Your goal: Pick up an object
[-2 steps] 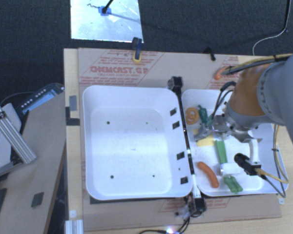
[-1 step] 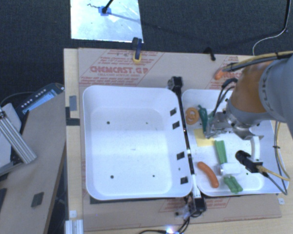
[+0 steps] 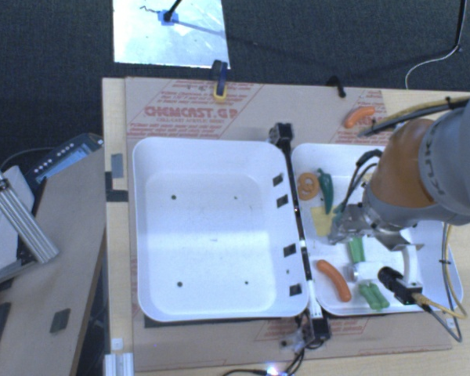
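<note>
Hovering over the right bin (image 3: 435,233), the claw (image 3: 343,229); grip state unclear.

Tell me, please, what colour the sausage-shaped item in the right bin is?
Orange sausage-shaped item, seen in the camera view.

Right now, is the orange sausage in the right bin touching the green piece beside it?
Apart. The camera view shows white bin floor between the orange sausage and the green piece.

White bins (image 3: 211,155), orange sausage (image 3: 334,280), green pepper (image 3: 326,183), yellow piece (image 3: 321,221), grey arm (image 3: 454,163) with orange band (image 3: 398,167)
</note>
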Available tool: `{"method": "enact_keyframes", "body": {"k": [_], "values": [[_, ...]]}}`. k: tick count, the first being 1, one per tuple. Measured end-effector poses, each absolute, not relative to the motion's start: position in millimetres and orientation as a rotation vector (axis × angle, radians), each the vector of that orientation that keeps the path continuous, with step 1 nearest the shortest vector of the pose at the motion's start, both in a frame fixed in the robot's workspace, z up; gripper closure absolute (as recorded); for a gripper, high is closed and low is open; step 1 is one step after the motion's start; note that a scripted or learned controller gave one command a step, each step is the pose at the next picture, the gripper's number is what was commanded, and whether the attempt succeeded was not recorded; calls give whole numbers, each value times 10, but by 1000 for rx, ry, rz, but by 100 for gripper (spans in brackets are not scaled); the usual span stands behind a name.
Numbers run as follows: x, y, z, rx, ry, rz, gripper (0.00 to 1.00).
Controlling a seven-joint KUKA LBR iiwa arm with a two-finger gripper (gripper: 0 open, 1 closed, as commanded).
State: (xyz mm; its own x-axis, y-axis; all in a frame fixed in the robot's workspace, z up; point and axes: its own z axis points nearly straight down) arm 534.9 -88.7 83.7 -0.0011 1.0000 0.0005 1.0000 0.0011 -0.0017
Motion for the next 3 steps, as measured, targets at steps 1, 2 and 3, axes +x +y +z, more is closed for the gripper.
{"method": "enact_keyframes", "body": {"k": [1,2,3], "values": [[5689,-930,848,-2219,-2228,-3,100],[5068,-960,837,-2220,-2218,4,100],[5959,-949,856,-2219,-2235,-9,100]]}}
